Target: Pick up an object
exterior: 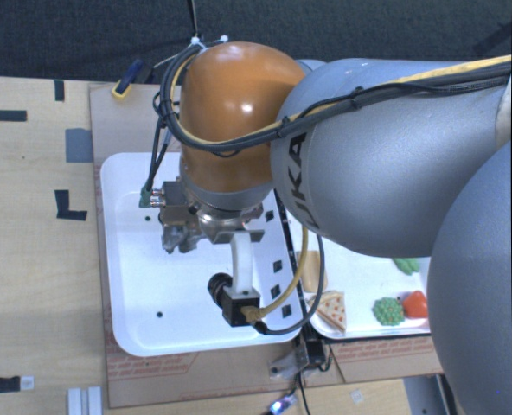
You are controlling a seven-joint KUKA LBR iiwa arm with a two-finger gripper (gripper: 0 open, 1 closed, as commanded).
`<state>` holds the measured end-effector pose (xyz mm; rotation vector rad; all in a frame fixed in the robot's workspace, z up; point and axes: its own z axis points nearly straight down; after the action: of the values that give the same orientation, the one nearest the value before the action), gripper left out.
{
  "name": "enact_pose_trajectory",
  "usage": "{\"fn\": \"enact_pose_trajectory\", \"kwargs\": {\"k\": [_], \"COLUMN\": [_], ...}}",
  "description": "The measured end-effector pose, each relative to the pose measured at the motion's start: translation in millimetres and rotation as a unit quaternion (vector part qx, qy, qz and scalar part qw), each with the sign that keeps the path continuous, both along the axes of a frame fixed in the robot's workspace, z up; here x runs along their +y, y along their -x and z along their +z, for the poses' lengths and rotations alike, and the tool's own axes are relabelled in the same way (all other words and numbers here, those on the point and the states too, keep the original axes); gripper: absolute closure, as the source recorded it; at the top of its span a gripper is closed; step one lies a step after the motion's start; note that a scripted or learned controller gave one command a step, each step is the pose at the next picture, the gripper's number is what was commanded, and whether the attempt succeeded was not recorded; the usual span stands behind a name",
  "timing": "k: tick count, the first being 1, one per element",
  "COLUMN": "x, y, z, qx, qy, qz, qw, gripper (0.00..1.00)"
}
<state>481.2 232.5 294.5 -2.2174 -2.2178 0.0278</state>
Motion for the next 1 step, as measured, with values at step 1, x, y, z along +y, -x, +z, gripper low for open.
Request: {"fn": "enact_pose_trajectory", "kwargs": {"k": [1], "x": [-40.1], "y": [-32.8], "z": [-15.6], "qx": [-0.006], "qy": [-0.0027], "qz": [-0.002], "qw": [1.0], "gripper": [1.0]}}
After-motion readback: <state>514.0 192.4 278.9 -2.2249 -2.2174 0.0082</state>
